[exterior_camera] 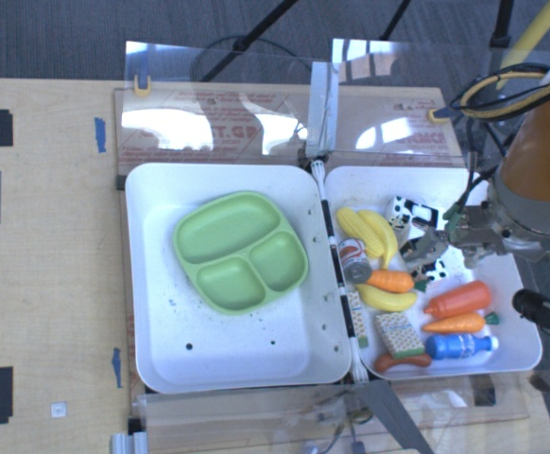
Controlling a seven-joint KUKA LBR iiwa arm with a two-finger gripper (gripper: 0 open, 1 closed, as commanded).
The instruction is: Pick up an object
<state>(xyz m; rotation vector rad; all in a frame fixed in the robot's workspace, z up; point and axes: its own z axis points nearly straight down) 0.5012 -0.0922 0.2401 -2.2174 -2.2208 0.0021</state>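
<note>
Wooden bench [39,253] w/ 2 white bins [152,216], grey carpet behind; hand [424,246] state unclear.

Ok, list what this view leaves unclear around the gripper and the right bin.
- Gripper: small and blurred against the clutter in the camera view, so its state cannot be made out.
- Black-and-white toy: partly covered by the gripper; its shape is unclear.
- Small can: label too small to read.
- Arm: cut off by the right edge.
- Right bin: far wall blurred by glare on the clear panel.
</note>
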